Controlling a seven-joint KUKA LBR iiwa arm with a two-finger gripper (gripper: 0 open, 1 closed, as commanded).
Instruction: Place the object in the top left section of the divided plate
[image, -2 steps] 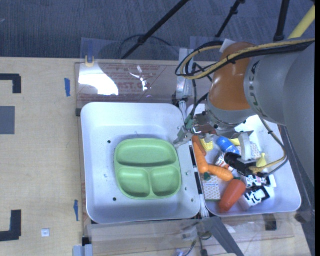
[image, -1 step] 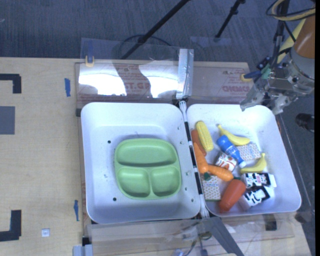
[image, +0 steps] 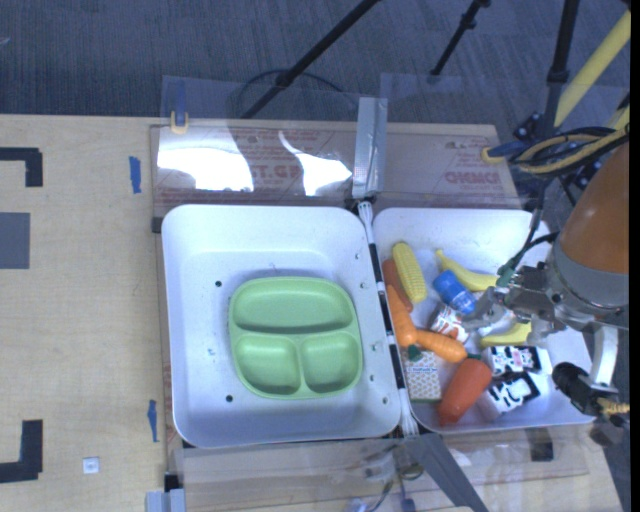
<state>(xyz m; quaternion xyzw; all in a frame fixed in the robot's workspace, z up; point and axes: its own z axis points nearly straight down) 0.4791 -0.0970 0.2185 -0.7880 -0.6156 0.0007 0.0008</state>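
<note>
Grey and metallic, the gripper (image: 505, 312) is seen low over the right bin (image: 560, 420), reaching in from the right among a heap of toy food; whether anything is pinched by it cannot be told from this angle. Above it, the arm's broad wrist (image: 600, 240) with its orange band is seen at the right edge of the view.

Nearest the camera in the right bin, a fat orange carrot (image: 464, 388) is laid beside a black-and-white patterned block (image: 515, 378), the two touching or nearly so. Just behind them, a thinner carrot (image: 436, 342) is laid crosswise, and a long orange piece (image: 397, 305) is set along the bin's left wall. A small packet with red print (image: 447, 322) is lodged just beside the gripper. Farther back, a blue bottle (image: 455, 293), a corn cob (image: 409, 272) and a banana (image: 466, 271) are crowded together.

In the left bin (image: 200, 250), a green divided plate (image: 295, 334) is set flat near the middle. One long section is seen across its far side and two smaller sections along its near side.

Beyond both bins, a cardboard panel under shiny plastic (image: 440, 160) is seen, with a strip of grey tape (image: 367, 150) standing between the bins' far corners. Pale wooden bench (image: 70, 330) is stretched out to the left.
</note>
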